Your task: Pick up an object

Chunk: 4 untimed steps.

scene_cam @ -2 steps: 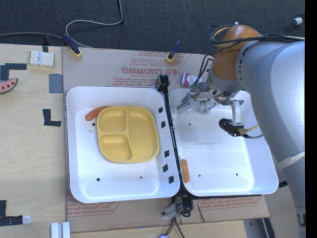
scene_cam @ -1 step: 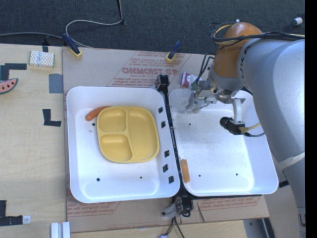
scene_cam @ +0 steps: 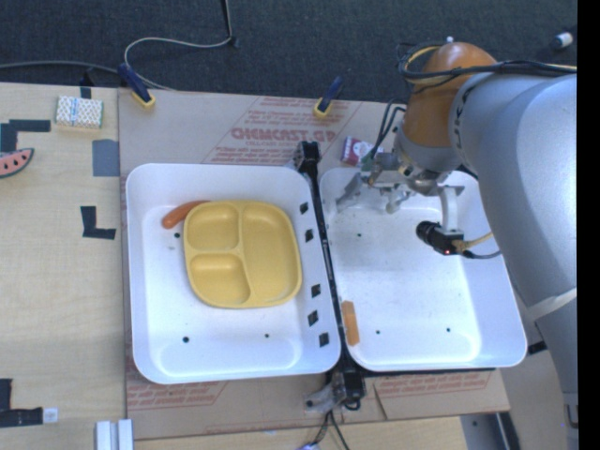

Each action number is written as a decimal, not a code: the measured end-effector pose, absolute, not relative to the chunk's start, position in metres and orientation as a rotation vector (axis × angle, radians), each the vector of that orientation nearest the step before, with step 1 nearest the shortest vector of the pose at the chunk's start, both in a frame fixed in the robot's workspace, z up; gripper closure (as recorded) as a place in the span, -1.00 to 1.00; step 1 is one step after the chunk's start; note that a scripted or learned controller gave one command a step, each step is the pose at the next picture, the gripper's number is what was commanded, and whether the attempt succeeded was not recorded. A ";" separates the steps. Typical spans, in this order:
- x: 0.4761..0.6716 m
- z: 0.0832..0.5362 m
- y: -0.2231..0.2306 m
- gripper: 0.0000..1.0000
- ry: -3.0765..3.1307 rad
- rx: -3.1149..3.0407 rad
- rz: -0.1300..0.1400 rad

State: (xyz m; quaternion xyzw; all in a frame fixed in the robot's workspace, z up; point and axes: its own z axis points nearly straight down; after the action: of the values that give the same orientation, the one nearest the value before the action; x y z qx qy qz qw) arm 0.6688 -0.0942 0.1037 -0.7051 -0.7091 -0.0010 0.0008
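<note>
- Nearest the camera, a black clip grips the near edge of the tabletop where the two bins meet.
- Just beyond it, a small orange carrot-like piece lies in the right bin, against its left wall near the near-left corner. It looks the likeliest thing to pick on that side.
- In the left bin, a yellow divided tray sits toward the far half, and an orange sausage-shaped piece pokes out from beside its far-left corner, touching or partly tucked under it.
- Farther back, the gripper hangs over the far-left corner of the right bin, well apart from the carrot-like piece. Nothing shows between the jaws; whether they are spread or closed I cannot tell.
- The arm reaches in from the right, its orange band above the wrist, wrist bent down toward the far edge of the bin.
- Risks, as I judge them: the carrot-like piece hugs the wall, so a descent there could strike the rim or push the piece instead of straddling it. Closing where the gripper is now would likely catch nothing. The tray is wide and flat, a poor fit for two fingers.
</note>
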 end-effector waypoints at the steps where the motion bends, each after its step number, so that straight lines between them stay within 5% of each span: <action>1: 0.668 0.085 -0.093 -1.00 -2.222 -2.221 0.001; 2: 0.669 0.095 -0.093 1.00 -2.224 -2.220 0.000; 3: 0.669 0.095 -0.093 -1.00 -2.224 -2.220 0.001; 4: 0.669 0.104 -0.093 1.00 -2.223 -2.218 -0.001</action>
State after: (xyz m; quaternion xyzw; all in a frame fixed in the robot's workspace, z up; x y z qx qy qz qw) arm 0.6685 -0.0925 0.1043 -0.7063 -0.7079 -0.0002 0.0006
